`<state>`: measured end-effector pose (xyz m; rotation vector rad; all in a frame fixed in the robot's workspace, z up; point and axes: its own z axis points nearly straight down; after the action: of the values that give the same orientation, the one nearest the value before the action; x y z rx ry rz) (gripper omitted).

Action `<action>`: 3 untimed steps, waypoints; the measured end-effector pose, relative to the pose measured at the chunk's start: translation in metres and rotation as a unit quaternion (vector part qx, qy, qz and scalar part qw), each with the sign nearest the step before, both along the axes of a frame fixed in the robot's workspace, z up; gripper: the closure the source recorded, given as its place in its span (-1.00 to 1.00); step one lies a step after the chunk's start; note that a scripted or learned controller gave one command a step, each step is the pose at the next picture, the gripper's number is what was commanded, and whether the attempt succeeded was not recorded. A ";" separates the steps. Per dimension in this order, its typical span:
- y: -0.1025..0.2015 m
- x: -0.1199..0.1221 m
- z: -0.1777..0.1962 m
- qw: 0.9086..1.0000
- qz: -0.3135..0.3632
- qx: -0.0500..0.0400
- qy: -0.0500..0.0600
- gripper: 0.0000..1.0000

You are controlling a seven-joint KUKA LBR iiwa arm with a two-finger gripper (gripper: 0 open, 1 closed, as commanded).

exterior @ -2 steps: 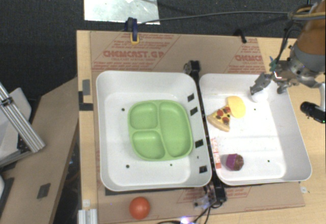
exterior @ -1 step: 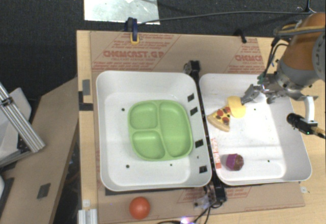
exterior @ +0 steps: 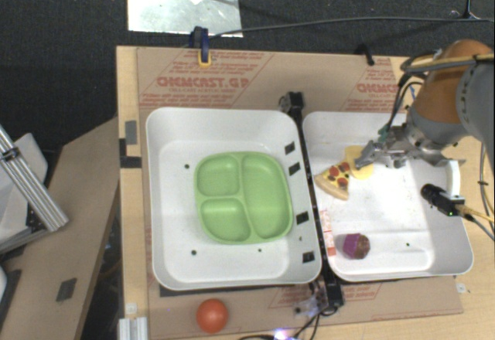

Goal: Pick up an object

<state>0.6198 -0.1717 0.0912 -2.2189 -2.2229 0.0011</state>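
Camera view showed the gripper (exterior: pixel 366 163) low in the right bin (exterior: pixel 445 257), beside one pizza slice (exterior: pixel 334 178); whether it gripped the yellow piece (exterior: pixel 355 154) I could not tell. One purple object (exterior: pixel 355 245) lay apart near the front wall. One green tray (exterior: pixel 242 196) occupied the left bin (exterior: pixel 166 176); one orange ball (exterior: pixel 212 314) sat outside.
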 end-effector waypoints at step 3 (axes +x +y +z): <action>-0.007 0.000 0.131 1.000 0.000 -0.001 -0.004 1.00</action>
<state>0.6199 -0.1791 0.2226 -2.2241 -2.2279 -0.0052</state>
